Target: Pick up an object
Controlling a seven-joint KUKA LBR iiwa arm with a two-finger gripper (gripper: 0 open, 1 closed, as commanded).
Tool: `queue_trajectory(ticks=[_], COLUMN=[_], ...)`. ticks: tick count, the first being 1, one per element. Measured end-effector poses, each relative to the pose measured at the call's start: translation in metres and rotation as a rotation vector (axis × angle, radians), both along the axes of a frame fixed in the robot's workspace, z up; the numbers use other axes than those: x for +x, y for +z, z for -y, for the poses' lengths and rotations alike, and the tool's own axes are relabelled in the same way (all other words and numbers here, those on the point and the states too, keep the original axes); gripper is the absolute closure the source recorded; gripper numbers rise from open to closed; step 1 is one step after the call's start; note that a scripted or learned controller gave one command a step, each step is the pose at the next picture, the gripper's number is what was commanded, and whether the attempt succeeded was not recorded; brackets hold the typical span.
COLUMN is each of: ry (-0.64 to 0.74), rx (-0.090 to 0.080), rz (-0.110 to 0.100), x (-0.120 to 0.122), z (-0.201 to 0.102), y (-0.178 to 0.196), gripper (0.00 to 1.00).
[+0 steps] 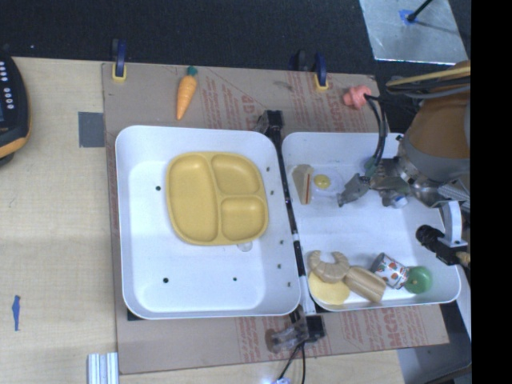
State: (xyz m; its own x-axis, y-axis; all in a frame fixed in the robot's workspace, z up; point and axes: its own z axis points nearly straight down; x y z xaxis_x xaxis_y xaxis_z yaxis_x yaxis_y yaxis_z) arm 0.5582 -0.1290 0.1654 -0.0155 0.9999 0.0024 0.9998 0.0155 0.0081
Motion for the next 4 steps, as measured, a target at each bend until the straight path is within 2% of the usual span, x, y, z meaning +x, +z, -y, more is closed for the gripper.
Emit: queue_trajectory(ticks=[1,3,4], ry=[-0.005,-0.009,-0.013], rx=[-0.002,-0.003,-0.003], rz=[0.0,-0.012,-0.014], x=[0.093,0.098,0.075], z=[-0.046,-0.087,-0.094], y=[0.029,0.027,0.026], gripper=[0.0,0.0,0.0])
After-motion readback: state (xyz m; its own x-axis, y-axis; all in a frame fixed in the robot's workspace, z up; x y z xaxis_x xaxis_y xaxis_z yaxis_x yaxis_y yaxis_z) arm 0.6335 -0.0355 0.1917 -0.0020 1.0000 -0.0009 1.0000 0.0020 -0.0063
